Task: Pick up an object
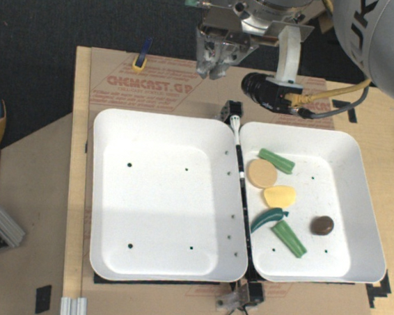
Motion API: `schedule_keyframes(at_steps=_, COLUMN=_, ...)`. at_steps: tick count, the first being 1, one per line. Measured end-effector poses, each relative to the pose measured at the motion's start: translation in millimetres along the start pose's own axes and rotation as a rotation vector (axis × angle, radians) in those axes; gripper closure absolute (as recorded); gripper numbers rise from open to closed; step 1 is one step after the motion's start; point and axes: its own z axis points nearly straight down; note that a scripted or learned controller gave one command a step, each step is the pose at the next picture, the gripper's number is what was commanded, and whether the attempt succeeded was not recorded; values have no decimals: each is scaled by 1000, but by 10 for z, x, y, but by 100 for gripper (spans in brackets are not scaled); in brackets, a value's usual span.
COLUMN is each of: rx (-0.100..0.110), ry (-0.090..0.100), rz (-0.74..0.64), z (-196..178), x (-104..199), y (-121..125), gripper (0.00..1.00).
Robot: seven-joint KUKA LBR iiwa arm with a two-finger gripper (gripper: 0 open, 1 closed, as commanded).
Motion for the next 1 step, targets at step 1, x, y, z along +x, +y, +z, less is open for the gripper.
schedule_keyframes(at_steps=1, rx=3, ry=1, rz=-2, z=-164, x=370, y=-278, gripper=100)
